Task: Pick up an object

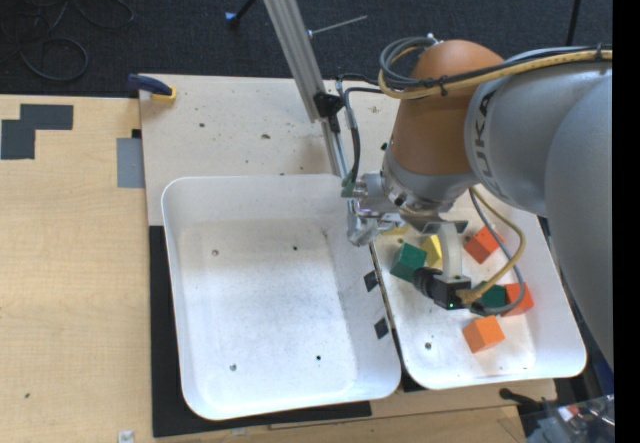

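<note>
The arm hangs low over the right bin (560, 356), presumably to reach the clustered blocks, a green block (409, 259) nearest the jaws (372, 221) (whether open or closed, I cannot tell), which hold nothing visible.

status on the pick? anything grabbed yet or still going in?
Done: the arm is over the right bin, with the gripper low at that bin's left edge. In hand: nothing visibly held; the fingers are hard to make out. Left: the grasp and lift. The green block, yellow block and orange blocks all lie in the right bin.
</note>
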You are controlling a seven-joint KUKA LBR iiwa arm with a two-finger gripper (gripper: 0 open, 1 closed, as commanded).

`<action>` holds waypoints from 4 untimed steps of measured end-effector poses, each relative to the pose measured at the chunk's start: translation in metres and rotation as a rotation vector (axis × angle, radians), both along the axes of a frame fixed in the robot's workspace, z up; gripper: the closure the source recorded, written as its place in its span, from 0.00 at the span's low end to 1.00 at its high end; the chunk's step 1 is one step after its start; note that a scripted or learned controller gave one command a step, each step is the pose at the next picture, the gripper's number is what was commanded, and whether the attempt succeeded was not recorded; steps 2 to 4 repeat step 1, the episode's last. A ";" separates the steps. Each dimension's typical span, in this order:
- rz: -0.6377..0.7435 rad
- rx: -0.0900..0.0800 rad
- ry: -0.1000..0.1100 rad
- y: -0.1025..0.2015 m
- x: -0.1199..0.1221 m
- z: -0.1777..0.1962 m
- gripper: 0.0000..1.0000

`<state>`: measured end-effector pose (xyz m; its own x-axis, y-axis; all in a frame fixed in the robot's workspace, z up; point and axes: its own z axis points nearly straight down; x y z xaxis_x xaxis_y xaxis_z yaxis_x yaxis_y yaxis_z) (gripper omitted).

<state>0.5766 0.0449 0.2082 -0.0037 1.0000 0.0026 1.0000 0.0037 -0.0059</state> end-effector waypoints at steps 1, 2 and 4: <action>0.000 -0.001 0.000 0.040 -0.017 0.014 1.00; 0.000 -0.001 0.000 0.040 -0.017 0.014 1.00; 0.000 -0.001 0.000 0.040 -0.017 0.014 1.00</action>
